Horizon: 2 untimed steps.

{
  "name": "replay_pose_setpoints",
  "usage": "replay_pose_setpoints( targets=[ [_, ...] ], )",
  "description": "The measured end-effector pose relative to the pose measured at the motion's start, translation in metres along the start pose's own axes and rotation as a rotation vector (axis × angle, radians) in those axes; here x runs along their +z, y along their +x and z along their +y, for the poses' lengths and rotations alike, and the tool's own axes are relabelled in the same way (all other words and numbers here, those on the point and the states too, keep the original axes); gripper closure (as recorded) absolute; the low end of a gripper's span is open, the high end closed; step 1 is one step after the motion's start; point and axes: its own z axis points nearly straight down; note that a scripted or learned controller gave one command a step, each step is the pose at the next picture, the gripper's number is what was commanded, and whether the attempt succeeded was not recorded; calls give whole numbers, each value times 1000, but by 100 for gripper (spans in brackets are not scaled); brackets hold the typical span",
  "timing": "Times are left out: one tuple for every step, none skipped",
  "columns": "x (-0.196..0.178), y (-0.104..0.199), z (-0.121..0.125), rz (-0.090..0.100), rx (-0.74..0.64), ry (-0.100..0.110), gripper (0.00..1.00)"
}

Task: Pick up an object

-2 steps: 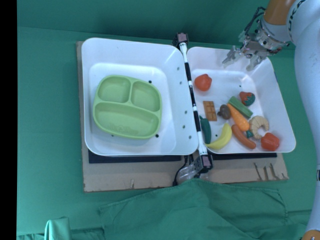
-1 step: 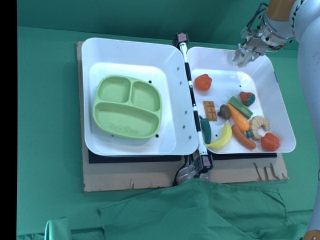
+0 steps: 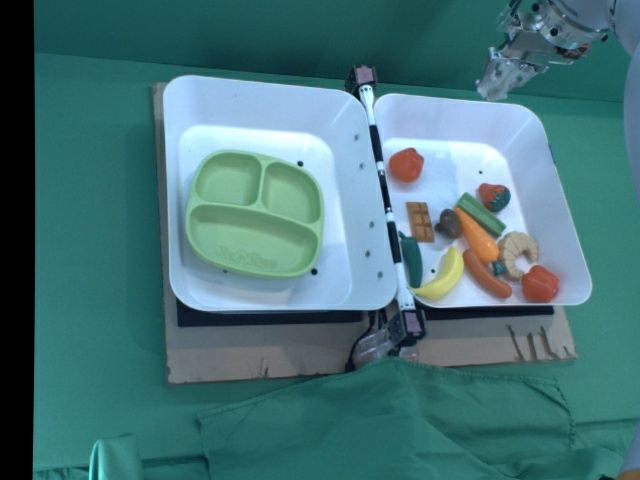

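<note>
Left bin [image 3: 200, 103]: green divided plate [image 3: 256, 213], lying flat.
Right bin [image 3: 530, 128]: toy food, clustered toward the near right. Tomato [image 3: 406, 164] apart at upper left; chocolate bar [image 3: 420, 221]; banana [image 3: 443, 276]; carrot [image 3: 477, 236]; sausage [image 3: 486, 274]; croissant [image 3: 518, 251]; red pepper [image 3: 540, 283].
Likely light, rigid, smooth plastic; the isolated tomato offers the clearest hold, across its middle.
End effector [image 3: 497, 80]: above the bin's far rim, nothing held; opening cannot be told.

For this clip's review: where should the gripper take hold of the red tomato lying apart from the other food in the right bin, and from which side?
Grip the tomato across its round middle, coming straight down from above. It sits alone in the right bin, with bare floor around it for the fingers. The gripper hovers above the bin's far rim.
</note>
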Motion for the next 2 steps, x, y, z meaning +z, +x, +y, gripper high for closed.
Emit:
replay_pose_setpoints(
  targets=[
    [-80, 13, 0, 0, 1, 0, 100],
    [-104, -10, 0, 0, 5, 6, 100]
  ],
)
